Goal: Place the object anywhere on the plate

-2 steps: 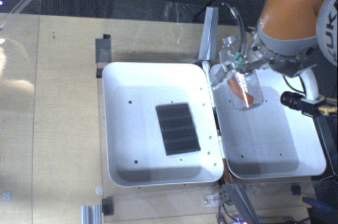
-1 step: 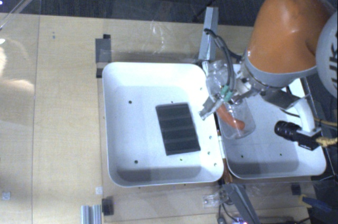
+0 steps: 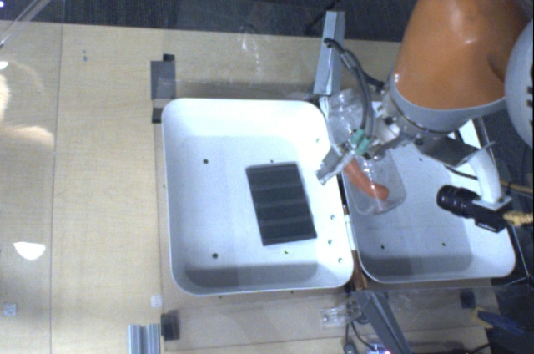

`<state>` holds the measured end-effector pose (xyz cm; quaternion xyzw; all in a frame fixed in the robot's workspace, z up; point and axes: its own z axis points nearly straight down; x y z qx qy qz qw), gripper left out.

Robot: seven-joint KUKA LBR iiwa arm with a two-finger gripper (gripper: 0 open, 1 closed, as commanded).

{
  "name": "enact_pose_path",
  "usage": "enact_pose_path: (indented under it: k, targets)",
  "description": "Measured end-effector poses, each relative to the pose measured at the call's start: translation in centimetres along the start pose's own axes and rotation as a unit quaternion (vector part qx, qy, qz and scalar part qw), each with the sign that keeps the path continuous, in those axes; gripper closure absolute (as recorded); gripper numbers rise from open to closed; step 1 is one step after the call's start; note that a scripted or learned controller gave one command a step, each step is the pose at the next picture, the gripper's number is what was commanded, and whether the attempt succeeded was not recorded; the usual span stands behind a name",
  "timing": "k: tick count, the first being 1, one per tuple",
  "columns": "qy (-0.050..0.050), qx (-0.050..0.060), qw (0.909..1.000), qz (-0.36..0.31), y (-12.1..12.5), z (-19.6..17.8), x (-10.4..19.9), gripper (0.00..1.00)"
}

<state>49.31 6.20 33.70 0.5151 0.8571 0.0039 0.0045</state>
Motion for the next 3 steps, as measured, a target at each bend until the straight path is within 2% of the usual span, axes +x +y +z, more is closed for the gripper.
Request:
enact_pose_path:
  k: [1,2,3]
  targets:
    - [0.002,0.004,0.9983,-0.057,5.4,4.6,7.1,1.00]
    - [0.002,0.005,0.9992,-0.039,10.6,13.9,4.0,1.00]
    - [0.002,0.005,0.9992,-0.039,10.6,13.8,4.0,0.00]
